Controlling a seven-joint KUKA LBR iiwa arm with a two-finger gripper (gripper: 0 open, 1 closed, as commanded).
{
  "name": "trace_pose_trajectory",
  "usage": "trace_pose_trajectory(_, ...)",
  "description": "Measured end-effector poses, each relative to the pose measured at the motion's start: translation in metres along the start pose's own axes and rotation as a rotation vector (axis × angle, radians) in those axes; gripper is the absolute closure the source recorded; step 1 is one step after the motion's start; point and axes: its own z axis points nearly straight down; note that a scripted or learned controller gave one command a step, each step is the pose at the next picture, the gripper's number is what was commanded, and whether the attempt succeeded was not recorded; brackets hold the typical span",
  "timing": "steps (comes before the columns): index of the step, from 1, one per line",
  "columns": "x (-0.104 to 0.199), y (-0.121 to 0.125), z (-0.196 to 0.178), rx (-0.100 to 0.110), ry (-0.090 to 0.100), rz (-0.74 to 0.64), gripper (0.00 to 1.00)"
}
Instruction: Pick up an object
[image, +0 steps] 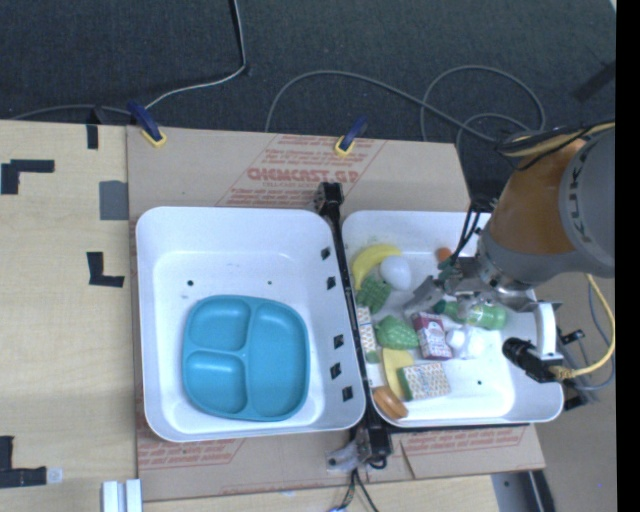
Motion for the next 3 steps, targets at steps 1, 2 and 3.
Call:
trace_pose_trajectory(1, 0.001, 0.001, 0.068, -0.011, -0.002, -0.001, 0.0)
trace_pose_trajectory(2, 0.0, 0.001, 0.059, -0.01, -0.004, 0.0, 1.0)
trace_pose_trajectory(3, 0.075, -0.031, -0.029, -0.002, 0.0, -0.002, 1.0)
